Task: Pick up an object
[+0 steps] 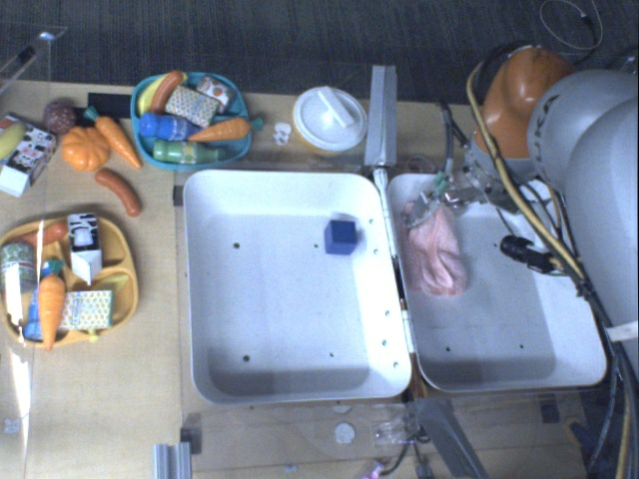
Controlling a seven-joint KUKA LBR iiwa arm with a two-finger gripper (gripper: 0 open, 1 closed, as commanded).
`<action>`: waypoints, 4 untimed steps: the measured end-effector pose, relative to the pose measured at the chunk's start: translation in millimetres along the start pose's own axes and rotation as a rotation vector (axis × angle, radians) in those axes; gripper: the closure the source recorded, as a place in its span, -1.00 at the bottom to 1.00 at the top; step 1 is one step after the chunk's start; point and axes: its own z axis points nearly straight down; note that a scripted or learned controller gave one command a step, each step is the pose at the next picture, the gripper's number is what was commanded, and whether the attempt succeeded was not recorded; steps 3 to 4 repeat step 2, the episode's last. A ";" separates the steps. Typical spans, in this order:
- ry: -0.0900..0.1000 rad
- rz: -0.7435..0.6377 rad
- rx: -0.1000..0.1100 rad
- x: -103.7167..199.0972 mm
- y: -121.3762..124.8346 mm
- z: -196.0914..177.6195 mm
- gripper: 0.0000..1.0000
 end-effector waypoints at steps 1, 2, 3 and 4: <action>-0.008 -0.060 -0.006 -13.7 -45.3 3.9 -1.00; -0.007 -0.013 -0.001 -53.0 -15.6 -82.7 -1.00; -0.007 -0.013 -0.001 -53.0 -15.6 -82.7 -1.00; -0.007 -0.013 -0.001 -53.0 -15.6 -82.7 -1.00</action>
